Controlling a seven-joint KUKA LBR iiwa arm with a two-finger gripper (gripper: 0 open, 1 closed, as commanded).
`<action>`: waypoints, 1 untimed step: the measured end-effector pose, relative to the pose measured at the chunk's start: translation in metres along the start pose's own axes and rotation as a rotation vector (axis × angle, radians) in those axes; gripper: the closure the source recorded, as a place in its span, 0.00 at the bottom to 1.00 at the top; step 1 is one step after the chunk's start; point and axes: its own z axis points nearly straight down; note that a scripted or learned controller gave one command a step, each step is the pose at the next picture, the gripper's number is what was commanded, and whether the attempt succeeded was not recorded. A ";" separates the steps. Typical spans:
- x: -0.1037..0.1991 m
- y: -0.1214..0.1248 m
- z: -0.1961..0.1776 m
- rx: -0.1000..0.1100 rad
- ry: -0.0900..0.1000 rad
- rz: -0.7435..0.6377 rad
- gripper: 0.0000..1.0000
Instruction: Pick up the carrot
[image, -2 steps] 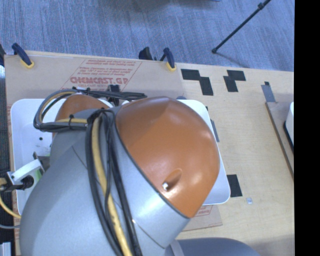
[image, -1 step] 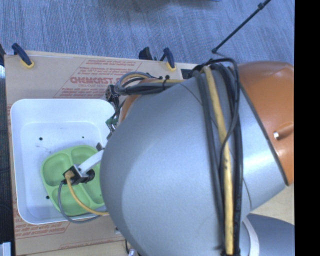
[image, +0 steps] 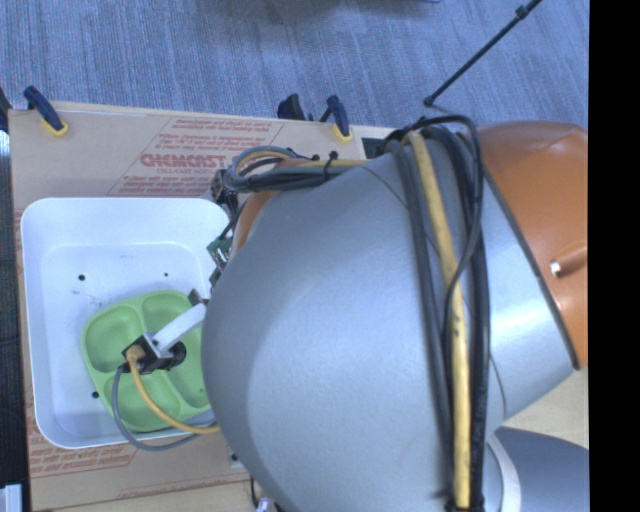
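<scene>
Carrot is probably light, stiff and tapered; best pinched across its thick middle; jaws' state I cannot tell; a green divided plate (image: 115, 335) lies in the left bin (image: 32, 300).

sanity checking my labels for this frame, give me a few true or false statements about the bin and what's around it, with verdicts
1. A green tray lies in the white bin. True.
2. The tray is one flat surface with no sections. False: raised ridges divide it into compartments.
3. The arm covers the view's left side. False: it covers the middle and right, overlapping the bin's right edge.
4. Blue clamps grip the far edge of the brown board. True.
</scene>
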 end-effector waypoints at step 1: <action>-0.051 0.136 -0.016 -0.004 0.005 0.089 0.00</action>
